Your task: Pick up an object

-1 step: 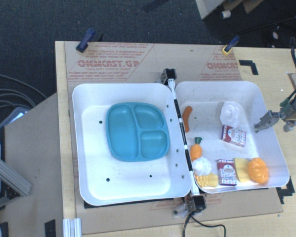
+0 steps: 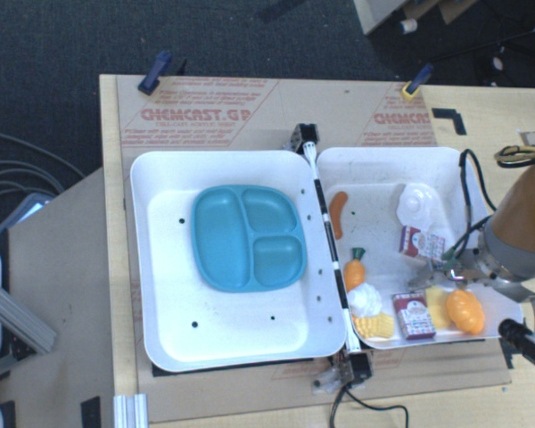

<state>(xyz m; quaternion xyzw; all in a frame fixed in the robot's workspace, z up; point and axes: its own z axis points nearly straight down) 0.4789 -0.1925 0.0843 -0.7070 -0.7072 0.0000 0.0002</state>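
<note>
The right bin (image 2: 383, 160) holds several toy foods. An orange sausage (image 2: 338, 214) lies near its left wall, with a small carrot (image 2: 355, 271) below it. A white lump (image 2: 366, 300) and a corn cob (image 2: 375, 327) sit at the front left. Beside them are a red box (image 2: 415, 316), a yellow cheese slice (image 2: 437, 305) and an orange fruit (image 2: 465, 311). A clear bottle with a red label (image 2: 422, 223) lies further back. My gripper (image 2: 433, 275) is low in the bin, between the bottle's label end and the cheese slice.
The left bin (image 2: 160, 266) holds a blue divided plate (image 2: 249, 237). A black divider rail (image 2: 321, 212) separates the bins. The arm (image 2: 517, 230) enters from the right over the right bin's rim, trailing a black cable (image 2: 471, 194).
</note>
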